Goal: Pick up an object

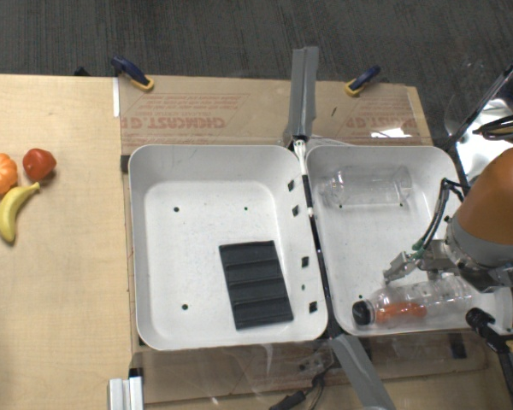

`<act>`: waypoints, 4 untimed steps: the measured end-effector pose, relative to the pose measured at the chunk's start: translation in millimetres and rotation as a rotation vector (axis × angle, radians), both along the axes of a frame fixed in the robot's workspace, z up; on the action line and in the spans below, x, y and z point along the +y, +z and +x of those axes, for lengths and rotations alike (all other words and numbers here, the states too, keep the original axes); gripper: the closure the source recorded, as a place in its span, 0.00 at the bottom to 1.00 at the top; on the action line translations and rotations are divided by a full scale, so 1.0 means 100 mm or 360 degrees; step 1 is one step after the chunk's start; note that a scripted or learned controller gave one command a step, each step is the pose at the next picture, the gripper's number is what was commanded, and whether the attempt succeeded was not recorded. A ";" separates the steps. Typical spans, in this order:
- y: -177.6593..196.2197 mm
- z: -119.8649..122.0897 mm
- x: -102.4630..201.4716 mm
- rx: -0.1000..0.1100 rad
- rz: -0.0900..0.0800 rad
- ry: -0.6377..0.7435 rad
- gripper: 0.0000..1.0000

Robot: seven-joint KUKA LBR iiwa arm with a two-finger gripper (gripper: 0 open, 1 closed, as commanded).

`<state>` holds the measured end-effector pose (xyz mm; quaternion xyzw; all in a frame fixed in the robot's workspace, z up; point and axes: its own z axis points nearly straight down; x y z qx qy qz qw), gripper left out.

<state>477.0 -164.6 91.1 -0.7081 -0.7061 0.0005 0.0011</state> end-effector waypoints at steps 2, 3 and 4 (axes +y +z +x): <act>0.00 0.00 -0.37 -0.0003 0.0000 0.0336 0.00; 0.00 0.01 0.02 -0.0004 0.0000 0.0520 0.00; 0.00 0.15 0.57 -0.0003 0.0000 0.0552 0.00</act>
